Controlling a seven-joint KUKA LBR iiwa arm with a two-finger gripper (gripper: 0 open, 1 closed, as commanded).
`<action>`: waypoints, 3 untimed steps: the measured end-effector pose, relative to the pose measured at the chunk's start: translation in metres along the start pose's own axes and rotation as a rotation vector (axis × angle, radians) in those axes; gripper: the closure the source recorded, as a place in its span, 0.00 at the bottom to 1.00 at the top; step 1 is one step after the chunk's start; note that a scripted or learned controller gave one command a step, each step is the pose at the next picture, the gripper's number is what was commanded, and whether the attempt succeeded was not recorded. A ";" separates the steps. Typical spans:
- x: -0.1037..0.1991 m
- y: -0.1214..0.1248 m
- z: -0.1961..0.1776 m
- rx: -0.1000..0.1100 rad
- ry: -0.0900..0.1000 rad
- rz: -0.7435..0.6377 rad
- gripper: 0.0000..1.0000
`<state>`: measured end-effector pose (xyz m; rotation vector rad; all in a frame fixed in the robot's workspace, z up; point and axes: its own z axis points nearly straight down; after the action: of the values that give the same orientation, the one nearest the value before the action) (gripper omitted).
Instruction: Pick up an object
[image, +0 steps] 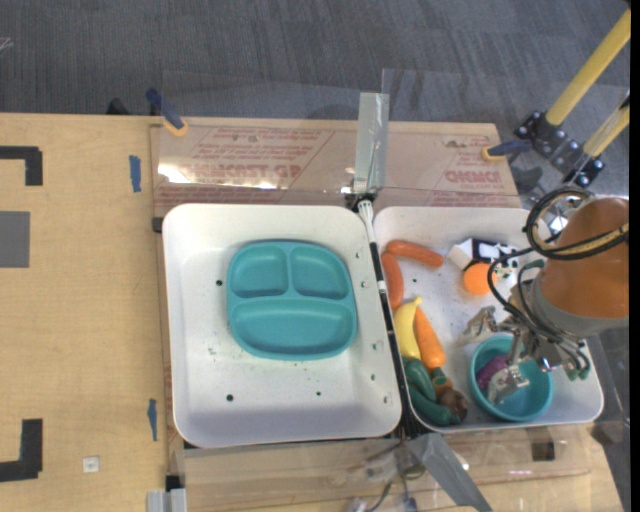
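Teal round plastic bowl (512, 388), lower right of frame in right white bin (585, 400), sits beneath metal two-finger gripper (513, 378). Jaw state: cannot tell. Risk, by judgement: fingers strike bowl rim, tipping it, or snag purple item (492, 377) inside.

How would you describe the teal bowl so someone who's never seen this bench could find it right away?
Start at the right-hand white bin, the one crowded with toy food. Go to its near corner, under the gripper: the bowl sits there, right of the pile of toy vegetables. It is the only round, deep teal container; the other teal item is a flat divided plate in the left bin.
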<state>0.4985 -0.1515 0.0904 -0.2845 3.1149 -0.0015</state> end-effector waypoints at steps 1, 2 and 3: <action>-0.095 0.010 0.001 0.001 -0.003 -0.010 0.00; -0.115 0.006 0.001 0.001 0.001 -0.029 0.00; -0.065 0.041 0.000 0.005 -0.002 0.144 0.00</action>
<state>0.5546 -0.0993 0.0916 -0.0592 3.1246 -0.0067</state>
